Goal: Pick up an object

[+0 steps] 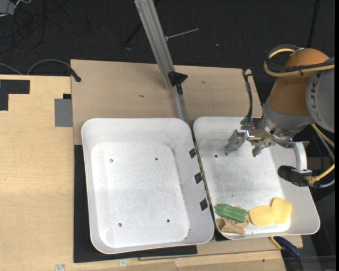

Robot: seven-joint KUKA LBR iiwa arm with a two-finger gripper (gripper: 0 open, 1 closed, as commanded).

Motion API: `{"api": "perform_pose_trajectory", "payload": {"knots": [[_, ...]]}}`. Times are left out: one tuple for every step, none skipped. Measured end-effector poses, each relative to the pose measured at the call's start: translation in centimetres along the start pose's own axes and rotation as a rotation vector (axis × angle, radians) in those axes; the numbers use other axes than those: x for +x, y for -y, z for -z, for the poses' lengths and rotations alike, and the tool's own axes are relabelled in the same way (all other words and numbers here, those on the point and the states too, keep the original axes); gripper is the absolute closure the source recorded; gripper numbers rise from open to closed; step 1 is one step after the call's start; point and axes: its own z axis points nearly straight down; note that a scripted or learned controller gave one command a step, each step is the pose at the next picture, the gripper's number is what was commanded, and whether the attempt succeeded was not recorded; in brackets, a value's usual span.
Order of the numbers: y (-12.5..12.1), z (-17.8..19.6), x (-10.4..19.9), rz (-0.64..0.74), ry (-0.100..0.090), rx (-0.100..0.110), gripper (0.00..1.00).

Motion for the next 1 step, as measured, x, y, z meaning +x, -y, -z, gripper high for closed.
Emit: {"api": "perform_pose_trajectory", "payload": {"knots": [[1.02,-4.96,0.16,0.0,-0.001,0.0,0.0]]}}
